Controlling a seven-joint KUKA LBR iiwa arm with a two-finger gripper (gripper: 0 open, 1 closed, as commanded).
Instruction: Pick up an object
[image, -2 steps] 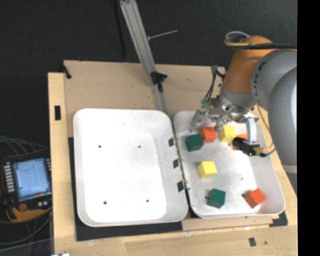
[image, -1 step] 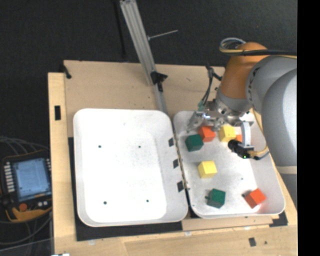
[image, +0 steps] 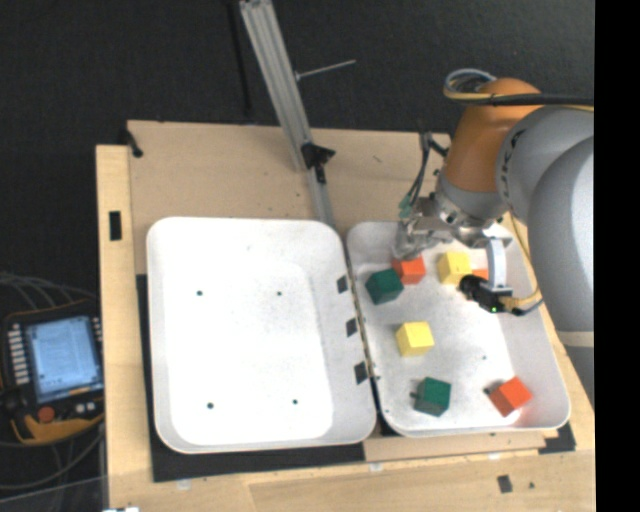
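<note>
Orange block (image: 410, 268) is lying at the right bin's (image: 530, 350) far end, beside a green block (image: 384, 286). The gripper (image: 412, 240) is hovering just above it, its grip impossible to judge; descending and closing comes next.

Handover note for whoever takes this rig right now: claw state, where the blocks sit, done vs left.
Claw: low over the far end of the right bin, beside the orange block; open or shut not readable, no block seen held.
Blocks, all in the right bin: that orange block and a green block side by side at the far end, yellow block to their right, another yellow block mid-bin, second green block and second orange block at the near end.
Done: nothing lifted.
Left: grasp one block and raise it.
</note>
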